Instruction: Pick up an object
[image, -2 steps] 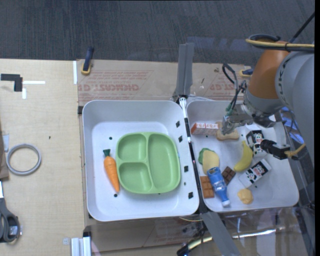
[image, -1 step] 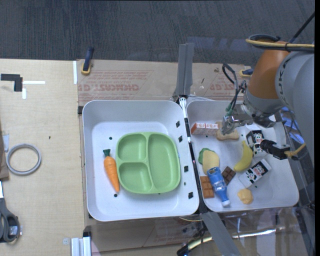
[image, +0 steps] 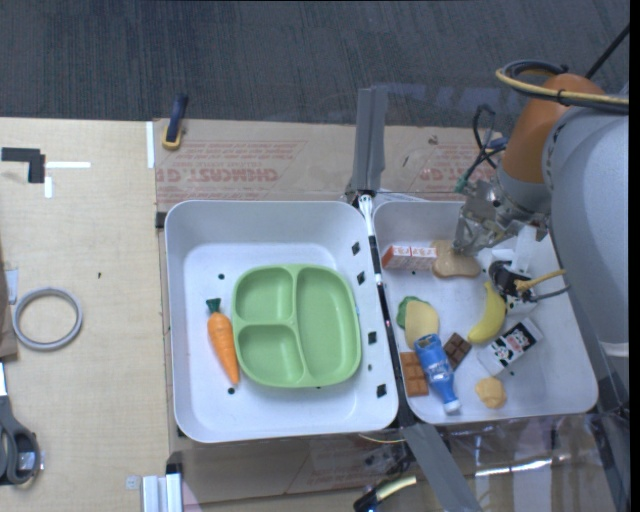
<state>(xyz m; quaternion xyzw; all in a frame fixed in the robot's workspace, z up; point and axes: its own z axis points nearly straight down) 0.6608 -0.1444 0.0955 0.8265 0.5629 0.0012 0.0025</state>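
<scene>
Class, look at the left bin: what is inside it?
The left bin holds a green divided plate and a toy carrot beside it. Whatever lies under the plate is covered.

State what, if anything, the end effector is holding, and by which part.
It cannot be told: the end effector sits low over a tan piece of food in the right bin, hiding any contact.

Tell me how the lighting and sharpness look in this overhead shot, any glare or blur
Camera view: light is even and soft, with faint shadows beside the green plate and carrot; the left bin is bright white but keeps its edges, with no harsh glare; the banana and blue bottle read fairly sharp; the arm at the right looks large and softer, and the tool is dim.
</scene>
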